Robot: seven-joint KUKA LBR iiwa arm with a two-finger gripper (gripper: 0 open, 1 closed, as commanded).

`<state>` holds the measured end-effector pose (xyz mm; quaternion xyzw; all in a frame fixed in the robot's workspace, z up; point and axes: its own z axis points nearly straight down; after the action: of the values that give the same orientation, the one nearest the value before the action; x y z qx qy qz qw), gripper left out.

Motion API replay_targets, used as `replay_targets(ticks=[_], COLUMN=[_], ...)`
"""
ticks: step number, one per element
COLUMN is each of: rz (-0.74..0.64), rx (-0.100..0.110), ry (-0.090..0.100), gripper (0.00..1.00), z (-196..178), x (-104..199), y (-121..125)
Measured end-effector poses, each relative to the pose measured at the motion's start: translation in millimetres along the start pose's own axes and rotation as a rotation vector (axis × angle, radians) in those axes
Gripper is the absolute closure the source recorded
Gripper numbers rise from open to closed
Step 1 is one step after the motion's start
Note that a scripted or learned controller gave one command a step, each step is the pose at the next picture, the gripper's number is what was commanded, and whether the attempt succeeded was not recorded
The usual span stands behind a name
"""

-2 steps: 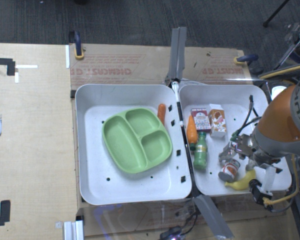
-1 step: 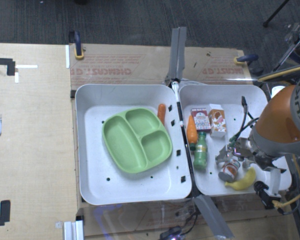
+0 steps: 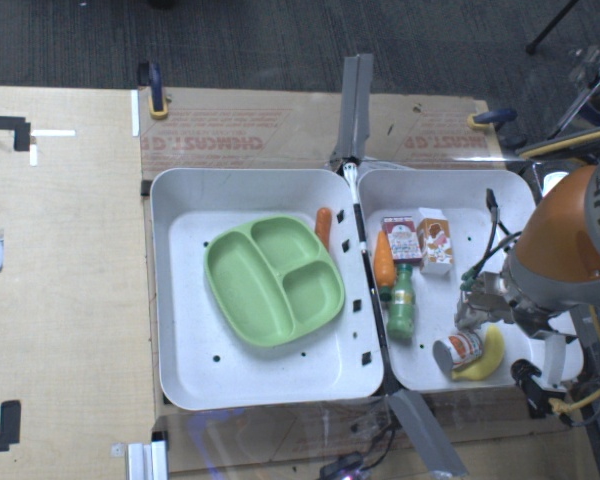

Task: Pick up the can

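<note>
The can [image 3: 460, 352] lies on its side near the front of the right bin [image 3: 450, 188], silver with a red label, touching a yellow banana [image 3: 486, 358] on its right. My gripper [image 3: 477, 310] hangs just above and behind the can, at the end of the grey arm with the orange band. Its fingers point down toward the can and banana, and nothing shows between them.
In the right bin a green bottle [image 3: 401, 306] and an orange carrot [image 3: 382, 265] lie along the left wall, with two small cartons [image 3: 418, 240] at the back. The left bin [image 3: 180, 368] holds a green divided plate [image 3: 273, 280] and a small orange piece [image 3: 323, 226].
</note>
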<state>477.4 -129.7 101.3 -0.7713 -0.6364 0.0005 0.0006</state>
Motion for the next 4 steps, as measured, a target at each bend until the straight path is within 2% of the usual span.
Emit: replay_targets(ticks=[1,2,3,4], rz=[0.0,-0.108,-0.136,-0.028], rx=[0.0,-0.001,-0.001,-0.001], ry=[0.0,-0.001,-0.002,-0.001], gripper=[0.0,0.0,0.0,0.0], z=[0.0,-48.7,9.1,-100.7], x=[-0.1,42.9,45.6,58.5], y=[0.0,48.3,82.4,46.4])
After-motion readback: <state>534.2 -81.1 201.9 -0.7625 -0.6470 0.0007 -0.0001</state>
